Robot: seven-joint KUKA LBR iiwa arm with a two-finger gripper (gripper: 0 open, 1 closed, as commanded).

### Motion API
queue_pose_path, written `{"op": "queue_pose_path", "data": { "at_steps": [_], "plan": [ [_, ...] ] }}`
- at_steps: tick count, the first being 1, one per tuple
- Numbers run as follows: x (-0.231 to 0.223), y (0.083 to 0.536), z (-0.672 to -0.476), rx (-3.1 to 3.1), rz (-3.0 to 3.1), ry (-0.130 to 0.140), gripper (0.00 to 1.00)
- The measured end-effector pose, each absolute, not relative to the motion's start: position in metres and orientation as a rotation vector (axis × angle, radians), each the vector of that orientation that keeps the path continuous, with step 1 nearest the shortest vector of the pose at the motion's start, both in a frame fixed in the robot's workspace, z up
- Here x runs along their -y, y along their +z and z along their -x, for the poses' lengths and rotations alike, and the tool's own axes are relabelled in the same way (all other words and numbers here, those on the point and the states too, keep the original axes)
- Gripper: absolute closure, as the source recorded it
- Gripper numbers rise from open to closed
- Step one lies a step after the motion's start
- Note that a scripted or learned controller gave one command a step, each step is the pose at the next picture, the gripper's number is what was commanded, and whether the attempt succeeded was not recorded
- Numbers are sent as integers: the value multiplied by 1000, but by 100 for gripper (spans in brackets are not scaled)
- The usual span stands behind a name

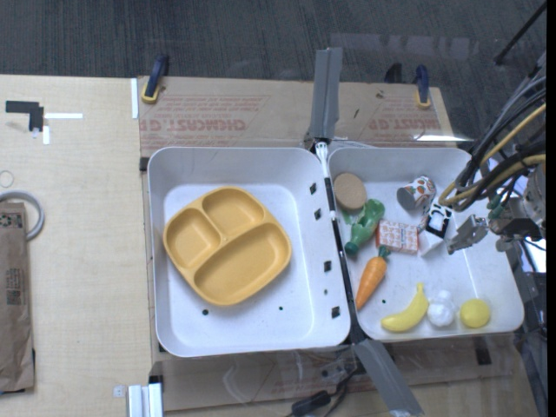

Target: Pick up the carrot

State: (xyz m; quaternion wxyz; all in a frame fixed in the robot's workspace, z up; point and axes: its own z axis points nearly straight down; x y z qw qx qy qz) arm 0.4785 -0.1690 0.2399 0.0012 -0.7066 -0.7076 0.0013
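1. Left bin (174, 320): holds a yellow divided plate (228, 244), nothing else in it. Not part of the task.
2. Right bin (486, 320): all the clutter is here. The carrot (371, 280) lies near the bin's left wall, tilted, green top toward the far side, tip toward the near-left. A green toy (364, 225) sits just beyond its top and a red patterned packet (399, 235) just to its right; the banana (407, 311) is near its tip on the right side.
3. Arm: enters from the right edge with a bundle of cables (499, 159). The gripper (467, 233) sits over the right side of the right bin, well apart from the carrot. Whether it is parted or closed cannot be told; nothing is visibly in it.
4. Step, as judged: approach, grasp not yet started. Next move calls for travel left across the bin, lining up across the carrot's body and descending clear of the packet and green toy.
5. Small items: brown round object (350, 191), a spotted grey item (417, 194), a white ball (442, 309), a lemon (475, 313).
6. Hard to read: the gripper tip is small and blurred against cables and bin rim; the arm's body is cut off at the right.
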Motion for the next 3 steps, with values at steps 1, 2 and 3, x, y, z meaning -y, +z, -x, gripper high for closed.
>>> {"op": "queue_pose_path", "data": {
  "at_steps": [1, 2, 3],
  "plan": [
    [138, 151, -490, 2166, 2272, 5, 0],
    [184, 91, -505, 2192, 2248, 3, 0],
    [216, 91, -477, 2521, 1872, 0, 0]
  ]
}}
